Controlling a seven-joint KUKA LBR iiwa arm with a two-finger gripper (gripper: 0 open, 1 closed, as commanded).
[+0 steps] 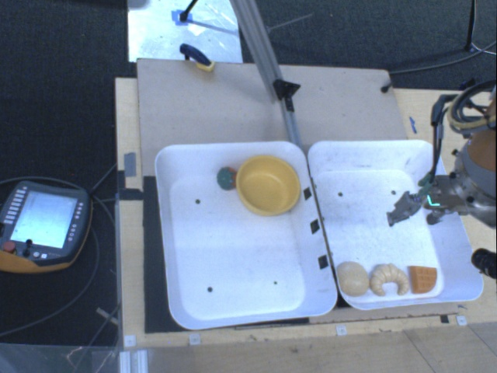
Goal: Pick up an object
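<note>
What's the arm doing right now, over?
Gripper above right bin, holding nothing. Three food items along near edge: bun, croissant, toast. Path clear.

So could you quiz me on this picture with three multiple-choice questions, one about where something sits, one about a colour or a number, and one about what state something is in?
1. Where is the yellow bowl?
A. In the left bin, near its far right corner
B. In the right bin, near its front edge
C. On the floor by the handheld screen

2. How many food-like items lie in a row along the front of the right bin?
A. One
B. Three
C. Five

3. How does the bowl stand?
A. Upside down
B. Upright, its opening facing up
C. Stacked in another bowl

Answers:
1 A: the bowl sits in the left bin beside a small dark green object.
2 B: a pale round bun, a croissant and an orange wedge lie side by side.
3 B: its hollow inside faces the camera.
</note>
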